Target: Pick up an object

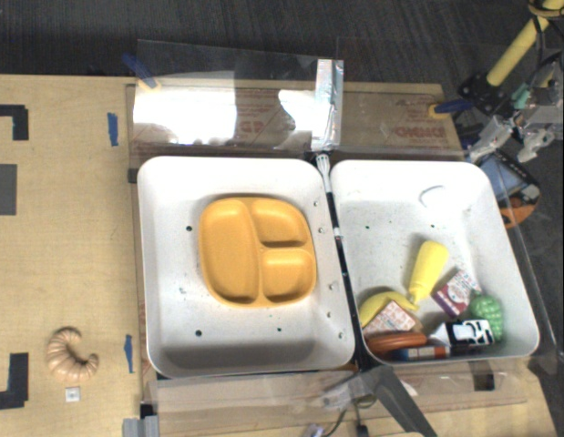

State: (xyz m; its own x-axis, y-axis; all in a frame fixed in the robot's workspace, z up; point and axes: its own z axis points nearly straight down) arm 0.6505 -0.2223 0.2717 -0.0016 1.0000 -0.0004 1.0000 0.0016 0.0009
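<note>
Two white bins sat side by side; we counted one croissant-shaped toy [72, 353] on the bench left of them. One yellow divided plate [257, 248], three compartments, lay in the left bin [163, 189]. The right bin [391, 185] held a heap near its front edge: one yellow bottle [427, 267], one yellow rounded piece [377, 303], two small printed packets [456, 291], one green ball [487, 317], one black box with white lettering [470, 333] we could not read. The gripper [528, 121] hung past the right bin's far corner, its opening impossible for us to judge.
</note>
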